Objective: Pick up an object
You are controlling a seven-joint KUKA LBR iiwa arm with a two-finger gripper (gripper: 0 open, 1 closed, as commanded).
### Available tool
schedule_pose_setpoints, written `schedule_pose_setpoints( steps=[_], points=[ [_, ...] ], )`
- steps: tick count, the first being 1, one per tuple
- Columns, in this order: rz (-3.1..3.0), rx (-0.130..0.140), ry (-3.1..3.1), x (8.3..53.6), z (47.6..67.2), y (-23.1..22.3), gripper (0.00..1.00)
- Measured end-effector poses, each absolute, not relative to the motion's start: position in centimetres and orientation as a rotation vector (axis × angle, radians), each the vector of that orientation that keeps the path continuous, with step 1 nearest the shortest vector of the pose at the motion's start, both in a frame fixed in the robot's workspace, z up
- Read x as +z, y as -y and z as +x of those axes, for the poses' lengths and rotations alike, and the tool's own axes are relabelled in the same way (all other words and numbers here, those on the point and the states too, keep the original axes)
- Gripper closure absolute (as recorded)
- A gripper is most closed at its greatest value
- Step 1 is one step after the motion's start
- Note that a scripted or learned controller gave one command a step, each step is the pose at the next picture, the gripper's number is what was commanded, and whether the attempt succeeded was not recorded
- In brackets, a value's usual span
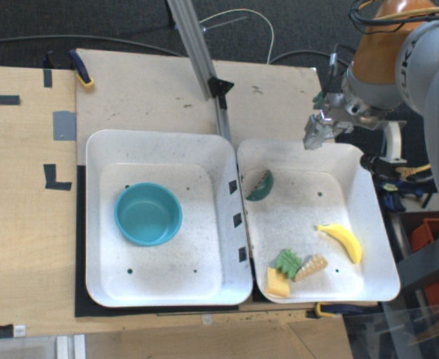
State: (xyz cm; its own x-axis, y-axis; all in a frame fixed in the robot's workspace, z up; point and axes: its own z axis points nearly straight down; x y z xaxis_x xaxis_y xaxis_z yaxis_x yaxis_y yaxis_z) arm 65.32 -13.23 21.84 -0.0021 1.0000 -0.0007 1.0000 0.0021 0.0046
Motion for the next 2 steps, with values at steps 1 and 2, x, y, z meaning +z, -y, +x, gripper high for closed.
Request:
schedule_pose_setpoints(
  steps=[1,2],
  points=[
    [2.216,0.005,-2.22,28.1,65.5,13.7,1.0],
    [2.216,0.0,-2.229,28.0,64.8,8.5,1.0]
  ],
)
